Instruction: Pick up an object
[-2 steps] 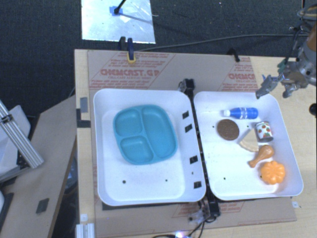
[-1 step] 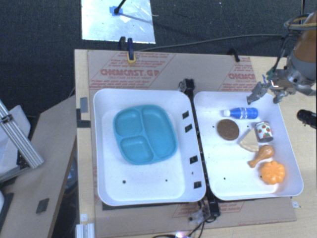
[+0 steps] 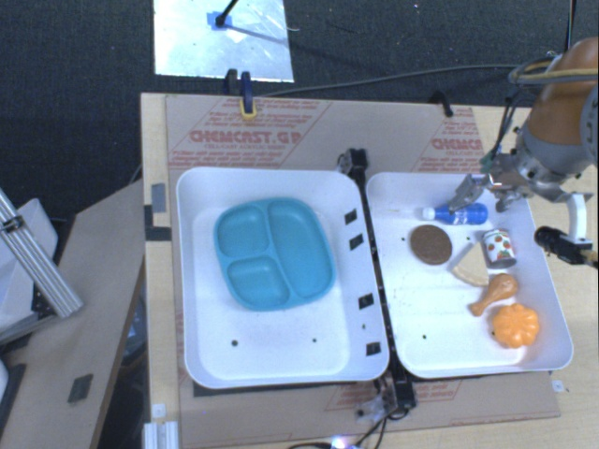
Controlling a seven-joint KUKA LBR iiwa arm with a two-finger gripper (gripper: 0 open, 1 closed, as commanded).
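Poised over the right bin [image 3: 543, 349], my gripper [image 3: 473, 197] hung at the twelve o'clock end, fingers spread and gripping nothing. Directly under the tips lay the blue bottle [image 3: 456, 214], on its side against the white floor; it looked like my likeliest target, but it was not yet grasped, so closing and lifting remained. At six o'clock from it sat a brown disc [image 3: 431, 245], close enough to crowd a finger. Farther toward five o'clock were a small can [image 3: 499, 247], a drumstick [image 3: 493, 295] and an orange pumpkin [image 3: 515, 325]. At nine o'clock, the left bin [image 3: 201, 251] held a blue divided plate [image 3: 274, 253].
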